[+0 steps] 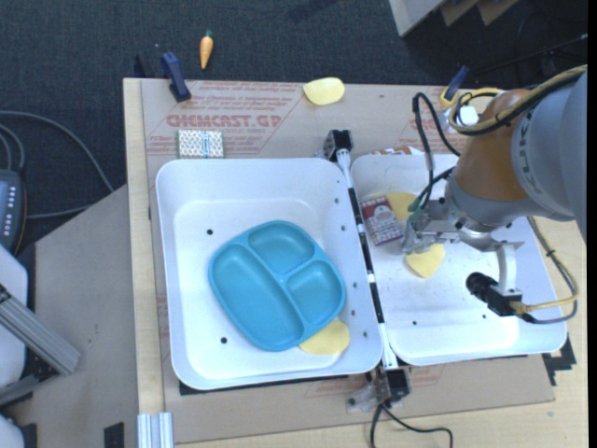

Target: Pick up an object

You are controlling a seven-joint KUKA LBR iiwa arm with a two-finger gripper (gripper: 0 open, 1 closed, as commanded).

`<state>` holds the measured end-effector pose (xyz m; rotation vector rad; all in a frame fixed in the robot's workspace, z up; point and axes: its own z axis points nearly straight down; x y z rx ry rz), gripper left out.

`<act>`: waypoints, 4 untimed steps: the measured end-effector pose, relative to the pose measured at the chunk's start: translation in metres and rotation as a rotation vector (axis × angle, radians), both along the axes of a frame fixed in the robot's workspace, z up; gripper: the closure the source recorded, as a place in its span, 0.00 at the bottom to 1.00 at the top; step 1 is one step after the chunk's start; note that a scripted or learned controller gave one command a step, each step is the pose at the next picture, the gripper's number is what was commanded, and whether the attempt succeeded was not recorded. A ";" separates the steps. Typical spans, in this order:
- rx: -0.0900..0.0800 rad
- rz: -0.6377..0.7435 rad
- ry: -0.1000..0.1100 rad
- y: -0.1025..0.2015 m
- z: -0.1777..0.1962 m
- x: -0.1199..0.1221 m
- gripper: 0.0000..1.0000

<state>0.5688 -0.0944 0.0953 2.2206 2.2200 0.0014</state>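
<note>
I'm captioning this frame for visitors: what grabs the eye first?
The big blue divided plate in the left bin, with a yellow piece tucked under its near edge. Next, the grey and orange arm over the right bin, its claw above another yellow piece.

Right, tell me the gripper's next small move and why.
Probably a short straight descent: the gripper sits in the right bin just above the yellow piece, with the small red box close to its left. Going straight down should avoid the box.
</note>
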 end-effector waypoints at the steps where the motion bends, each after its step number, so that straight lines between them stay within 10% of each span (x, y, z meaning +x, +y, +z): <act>1: 0.000 0.000 0.000 0.000 0.000 0.000 0.00; 2: 0.001 0.000 0.004 0.000 -0.011 -0.024 0.00; 3: 0.000 0.001 -0.006 0.000 0.002 -0.021 1.00; 4: 0.001 0.001 0.001 0.051 0.089 -0.015 1.00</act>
